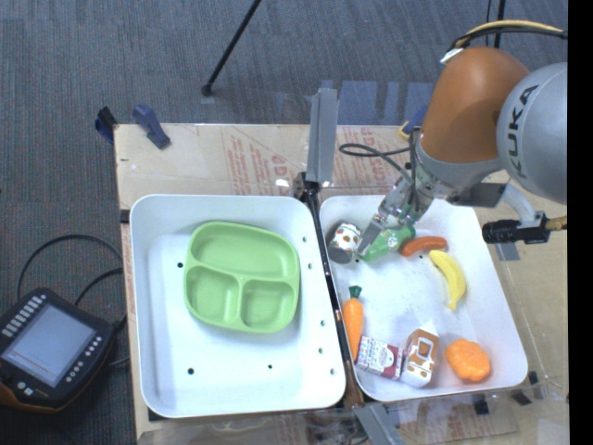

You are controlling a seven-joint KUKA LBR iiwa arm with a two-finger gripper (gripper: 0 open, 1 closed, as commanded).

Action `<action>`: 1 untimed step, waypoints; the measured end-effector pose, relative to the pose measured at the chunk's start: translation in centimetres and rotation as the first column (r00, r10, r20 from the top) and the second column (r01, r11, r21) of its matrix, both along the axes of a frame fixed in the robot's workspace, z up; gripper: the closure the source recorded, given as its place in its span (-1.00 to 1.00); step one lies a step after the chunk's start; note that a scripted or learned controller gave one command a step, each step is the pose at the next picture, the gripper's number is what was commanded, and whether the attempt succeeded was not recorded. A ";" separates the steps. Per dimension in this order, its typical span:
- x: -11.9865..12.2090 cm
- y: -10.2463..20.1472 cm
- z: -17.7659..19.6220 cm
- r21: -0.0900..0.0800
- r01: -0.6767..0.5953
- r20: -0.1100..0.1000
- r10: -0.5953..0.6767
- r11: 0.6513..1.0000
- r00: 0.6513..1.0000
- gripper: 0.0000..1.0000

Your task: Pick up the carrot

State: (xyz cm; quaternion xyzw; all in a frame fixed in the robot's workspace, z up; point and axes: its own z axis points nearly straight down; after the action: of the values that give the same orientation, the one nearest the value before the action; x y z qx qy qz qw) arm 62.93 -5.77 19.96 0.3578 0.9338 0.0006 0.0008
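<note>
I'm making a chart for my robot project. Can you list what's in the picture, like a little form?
left bin: green divided plate
right bin: carrot, banana, orange fruit, sausage, green bottle, small ball, two small cartons
carrot: lying by the right bin's left wall, leafy end up
gripper: over the green bottle, away from the carrot

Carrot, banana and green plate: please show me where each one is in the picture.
carrot (pixel 354 316), camera view, the middle of its orange body.
banana (pixel 452 277), camera view, the middle of its yellow curve.
green plate (pixel 215 239), camera view, the bare floor of its big far compartment.
</note>
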 end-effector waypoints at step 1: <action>0.0 0.0 0.0 0.000 0.001 0.000 -0.001 1.000 1.000 -1.00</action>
State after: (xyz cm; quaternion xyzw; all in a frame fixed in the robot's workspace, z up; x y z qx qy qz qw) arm 62.92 -5.81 19.95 0.3583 0.9336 0.0006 0.0008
